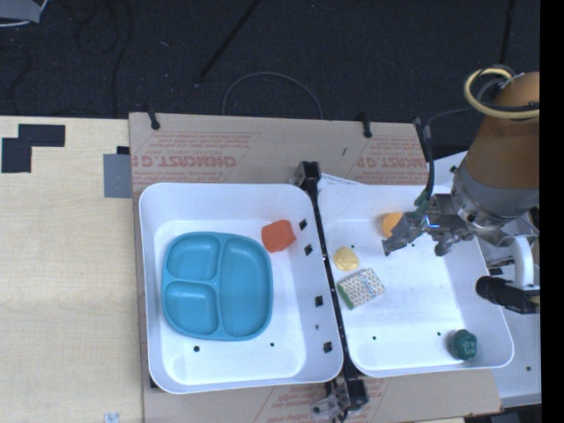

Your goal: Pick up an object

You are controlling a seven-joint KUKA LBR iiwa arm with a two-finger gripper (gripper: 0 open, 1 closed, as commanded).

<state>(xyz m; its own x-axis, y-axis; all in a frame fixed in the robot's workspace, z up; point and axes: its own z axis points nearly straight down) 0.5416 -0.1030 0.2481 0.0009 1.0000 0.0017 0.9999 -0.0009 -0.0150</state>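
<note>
Arm (504,157) enters from R, wrist over R bin's (493,359) far-right part. Gripper (423,234) sits low over the bin floor near its back wall; jaws apart, one dark finger (398,236) reaching left, the other (448,241) to the right, nothing between them.

R bin contents:
- orange-yellow piece (390,222), just left of the gripper, near back wall; roundish, part hidden by the finger, axis can't tell.
- small yellow lump (346,259), close to the centre divider (322,263); roundish, no clear long axis.
- patterned green/white block (360,287), just below the lump, almost touching; roughly rectangular, long axis tilted, running lower-left to upper-right.
- dark green ball (463,344), front-right corner, tight to the rim.

Open floor: wide bare patch mid-bin between block, ball and gripper; front-left of R bin also bare. Ball is hemmed by two walls; lump and block have the divider near on one side.

L bin (150,263): blue 3-compartment plate (218,285) fills the middle; orange block (278,235) just off its upper-right rim, near the divider.

Both bins sit on cardboard (264,148) on the tabletop (62,263).
</note>
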